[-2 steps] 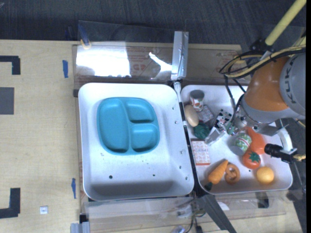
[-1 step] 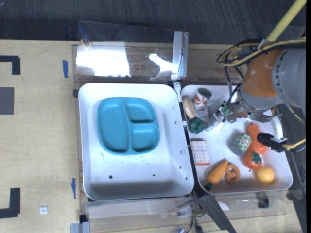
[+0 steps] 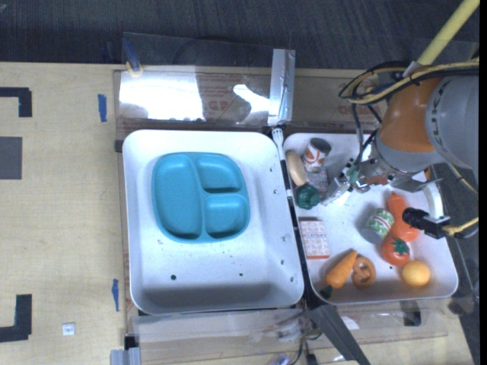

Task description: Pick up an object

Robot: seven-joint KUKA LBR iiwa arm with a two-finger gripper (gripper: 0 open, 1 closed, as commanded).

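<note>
Gripper [image 3: 344, 181] hung low over the right bin [image 3: 449, 280], angled toward the crowded upper corner where the small items lay clustered. Cannot tell its opening, or whether it gripped anything. Green object [image 3: 308, 197] lay just beside it; orange carrot [image 3: 340, 268] well apart.

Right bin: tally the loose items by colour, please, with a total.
Orange: 4, carrot, round fruit, two toys
Green: 2
White or tan: 3, cup, card, tan piece
Total: 9, clutter near the gripper uncounted.
</note>
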